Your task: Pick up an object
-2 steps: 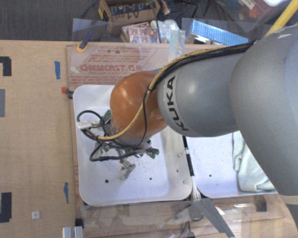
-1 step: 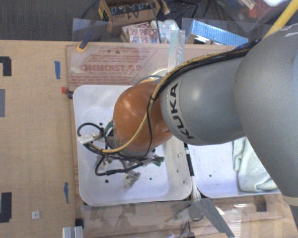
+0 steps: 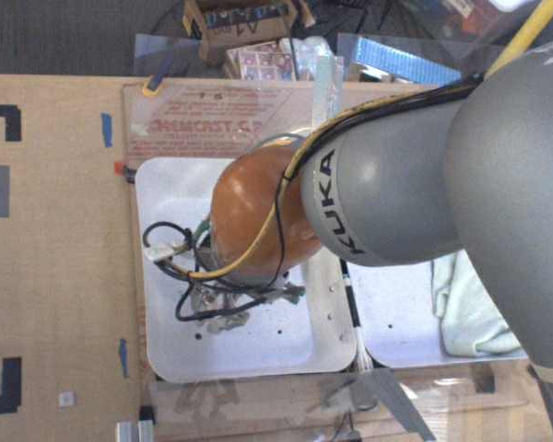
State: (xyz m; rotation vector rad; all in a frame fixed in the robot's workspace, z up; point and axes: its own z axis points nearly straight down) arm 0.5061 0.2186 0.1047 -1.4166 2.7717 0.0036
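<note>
Your hand (image 3: 223, 304) is hanging low in the left bin (image 3: 157, 357); its state I cannot tell. The pale cloth (image 3: 465, 307) is looking soft, light: pinch a fold.

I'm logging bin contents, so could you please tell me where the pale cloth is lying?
The pale cloth lies in the right-hand bin, against its right side, partly hidden under the grey arm.
</note>
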